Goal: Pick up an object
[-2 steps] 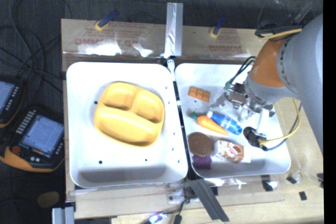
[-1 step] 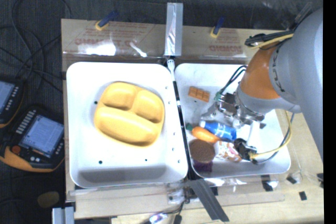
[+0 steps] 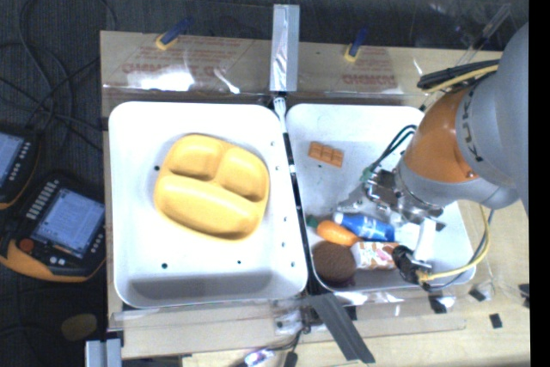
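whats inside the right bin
The right bin holds a small brown waffle, a carrot, a blue tube, a brown ball and a small packet. The arm covers its right part.

Robot lab — bench [image 3: 129, 56], teach pendant [image 3: 51, 228], cables [image 3: 60, 99]

Two white bins sat side by side: the left bin [image 3: 120, 211] held one yellow bread-shaped object [image 3: 211, 185]. The right bin [image 3: 361, 129] held four: one orange cracker [image 3: 326, 154], one blue bottle [image 3: 371, 228], one brown ball [image 3: 333, 263], one small packet [image 3: 375, 255].
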Robot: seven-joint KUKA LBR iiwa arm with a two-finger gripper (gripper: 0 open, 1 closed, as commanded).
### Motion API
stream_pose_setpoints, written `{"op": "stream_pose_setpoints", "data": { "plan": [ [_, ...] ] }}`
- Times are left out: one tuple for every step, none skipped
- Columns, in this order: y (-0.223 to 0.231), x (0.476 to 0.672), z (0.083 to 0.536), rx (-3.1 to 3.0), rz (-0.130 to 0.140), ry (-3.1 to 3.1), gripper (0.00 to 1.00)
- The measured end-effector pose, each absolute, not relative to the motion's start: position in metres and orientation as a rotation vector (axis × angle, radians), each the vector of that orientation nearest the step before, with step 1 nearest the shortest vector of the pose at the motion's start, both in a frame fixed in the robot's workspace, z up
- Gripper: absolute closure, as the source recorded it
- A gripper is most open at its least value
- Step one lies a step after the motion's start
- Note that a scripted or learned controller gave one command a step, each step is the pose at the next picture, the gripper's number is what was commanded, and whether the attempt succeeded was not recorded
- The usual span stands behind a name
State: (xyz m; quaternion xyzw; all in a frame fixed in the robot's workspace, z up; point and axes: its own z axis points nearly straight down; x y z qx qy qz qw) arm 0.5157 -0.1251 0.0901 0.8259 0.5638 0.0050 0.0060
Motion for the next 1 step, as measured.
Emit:
{"op": "stream_pose_setpoints", "data": {
  "plan": [
    [-0.0970, 0.5297, 0.1337, 2.327, -0.003, 2.114, 0.00]
  ]
}}
